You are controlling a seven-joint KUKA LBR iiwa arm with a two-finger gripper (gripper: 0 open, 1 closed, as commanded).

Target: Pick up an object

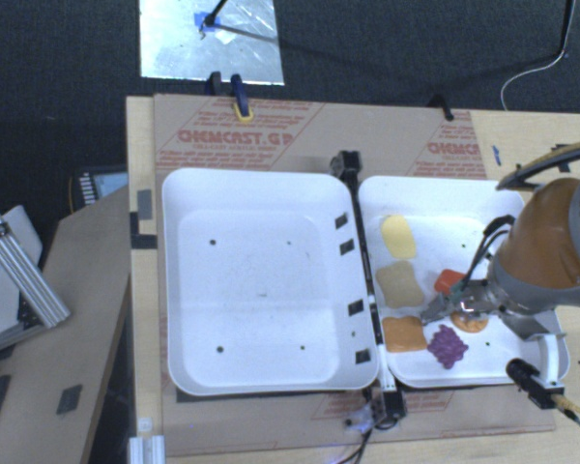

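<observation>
The right bin (435, 196) holds a pale yellow piece (398, 236), a tan square piece (399, 283), an orange-brown piece (403, 333), a purple grape-like cluster (448, 346), a small red-orange piece (449, 280) and a round orange piece (472, 323). My gripper (447, 307) hangs low over the bin's lower middle, among the tan, red-orange and purple pieces. Its tip points left toward the tan and orange-brown pieces. The arm's wrist covers the bin's right part.
The left bin (261, 278) lies beside the right one, with a black divider (360, 259) between them. Cardboard (242, 133) sits under both bins. A foil sheet (211, 27) lies beyond the bench. A metal rail (14, 269) stands at the far left.
</observation>
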